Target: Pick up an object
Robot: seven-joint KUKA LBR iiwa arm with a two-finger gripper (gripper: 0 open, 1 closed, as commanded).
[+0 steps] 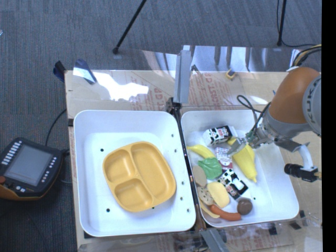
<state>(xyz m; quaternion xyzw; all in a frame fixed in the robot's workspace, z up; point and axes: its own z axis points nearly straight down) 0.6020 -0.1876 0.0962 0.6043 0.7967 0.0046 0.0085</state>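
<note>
The left bin (84, 140) holds a yellow tray (138, 176). The right bin (273, 193) holds toy food: milk carton (219, 134), banana (200, 150), green leaf (210, 168), carrot (226, 213). The gripper (247, 140) sits low over a yellow wedge (245, 161), touching or just above. Whether it grips anything is hard to make out.
</note>
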